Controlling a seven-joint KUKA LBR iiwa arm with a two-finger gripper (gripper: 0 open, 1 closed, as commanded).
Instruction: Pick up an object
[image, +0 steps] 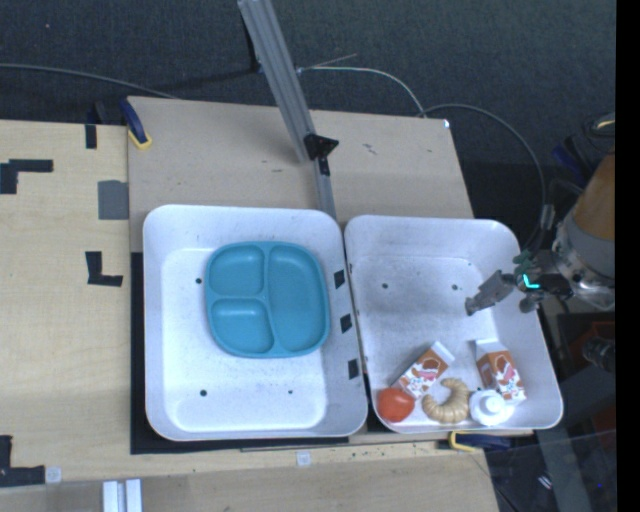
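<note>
Your gripper (497, 290) is sitting over the right bin (420, 250), near its right wall, and honestly you can't tell from this angle whether it's released or clenched. Nothing visible in its grasp. The pickable stuff is all bunched along the near edge of that bin: a red tomato (395, 405), a croissant (447, 402), two small cartons (424, 373) (499, 368) and a white bottle (490, 408). The left bin (160, 300) has a blue divided plate (268, 299).

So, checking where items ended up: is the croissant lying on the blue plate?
No, the croissant lies in the right bin, while the blue plate sits in the left bin.
</note>
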